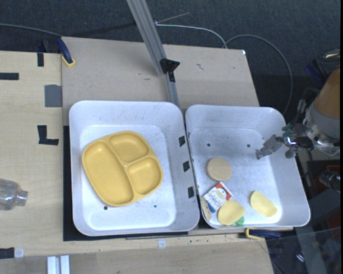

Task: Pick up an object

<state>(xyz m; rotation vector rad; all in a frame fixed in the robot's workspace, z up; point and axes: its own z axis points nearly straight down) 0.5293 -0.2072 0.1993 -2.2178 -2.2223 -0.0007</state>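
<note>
Candidate objects all sit in the right bin (274, 119), lower half. Round tan disc (219, 168) lies flat near the bin's middle-left. Below it, a small white packet with red-orange print (215, 198), tilted, close to the bin's left wall. Just right of the packet and touching or overlapping it, a yellow rounded piece (231, 212) with a bit of green at its lower edge. Another yellow piece (263, 204) lies apart to the right, near the bin's front-right corner.

Gripper (267, 148) is over the right bin's upper-right area, pointing left, well apart from all four objects. Nothing visible between its fingers; too small and dark to tell if they're spread or closed. Arm (326, 116) comes in from the right edge, grey with orange band.

Left bin (80, 116) holds a yellow three-compartment plate (121, 167), roughly centred, slightly rotated.

Outside the bins: clear plastic bottle (4, 193) lying on the bench at far left; a metal pole (147, 30) slanting down toward the gap between the bins; thin cable (263, 41) looping at top right.
</note>
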